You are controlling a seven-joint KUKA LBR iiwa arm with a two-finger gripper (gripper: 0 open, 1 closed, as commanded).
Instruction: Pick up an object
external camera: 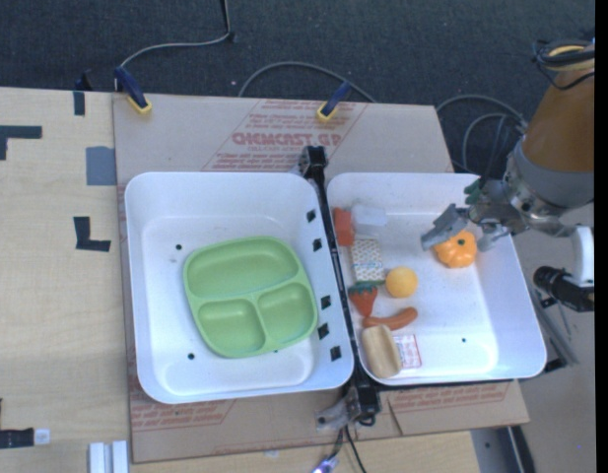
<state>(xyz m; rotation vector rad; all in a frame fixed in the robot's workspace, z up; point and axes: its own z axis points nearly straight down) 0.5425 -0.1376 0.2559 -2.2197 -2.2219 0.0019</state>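
Hovering low over the right bin (pixel 501 348), gripper (pixel 459 231) at its upper right region; whether open or closed cannot be told. Orange pumpkin-like toy (pixel 456 251) directly beneath and touching the gripper tip, not seen clasped. Yellow ball (pixel 402 283) near, to the gripper's lower left. Carrot piece (pixel 363 299), red sausage (pixel 393 317), bread piece (pixel 378 351) and label card (pixel 408 350) farther lower left. Patterned packet (pixel 368 258), red item (pixel 343 227) to its left. Green divided plate (pixel 250 295) in the left bin (pixel 151 264), well apart on the worktop (pixel 47 304)
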